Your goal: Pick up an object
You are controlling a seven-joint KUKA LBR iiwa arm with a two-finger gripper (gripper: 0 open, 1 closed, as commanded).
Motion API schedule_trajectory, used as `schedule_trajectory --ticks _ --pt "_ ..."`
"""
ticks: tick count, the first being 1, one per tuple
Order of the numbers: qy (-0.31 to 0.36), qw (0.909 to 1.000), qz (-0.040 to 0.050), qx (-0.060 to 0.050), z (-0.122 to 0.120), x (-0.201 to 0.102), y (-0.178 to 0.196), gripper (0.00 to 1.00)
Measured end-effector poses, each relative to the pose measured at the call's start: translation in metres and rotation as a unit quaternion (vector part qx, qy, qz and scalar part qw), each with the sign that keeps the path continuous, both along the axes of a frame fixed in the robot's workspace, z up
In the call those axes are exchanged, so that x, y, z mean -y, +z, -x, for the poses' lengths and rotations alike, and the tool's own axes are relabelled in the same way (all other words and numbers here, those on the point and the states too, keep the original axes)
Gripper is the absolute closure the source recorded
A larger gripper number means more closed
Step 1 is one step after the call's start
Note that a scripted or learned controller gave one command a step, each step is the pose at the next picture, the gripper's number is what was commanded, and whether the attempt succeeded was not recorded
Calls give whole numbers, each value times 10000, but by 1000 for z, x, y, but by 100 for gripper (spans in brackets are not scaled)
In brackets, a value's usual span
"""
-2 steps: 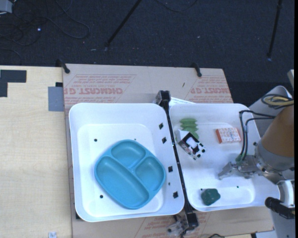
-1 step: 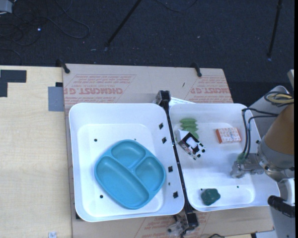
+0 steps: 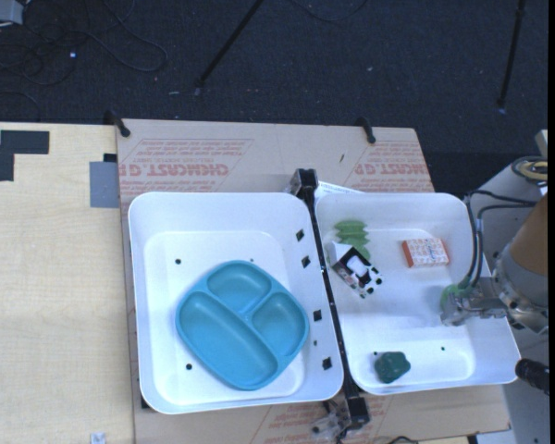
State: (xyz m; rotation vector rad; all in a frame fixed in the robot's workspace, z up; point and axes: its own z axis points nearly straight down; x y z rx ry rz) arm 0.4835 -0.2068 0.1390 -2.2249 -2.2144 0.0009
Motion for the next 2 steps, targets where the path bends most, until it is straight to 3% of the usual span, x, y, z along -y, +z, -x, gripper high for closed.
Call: schedule_trajectory --ticks 2 --pt "36 10000 9 12 -2 5 111 100"
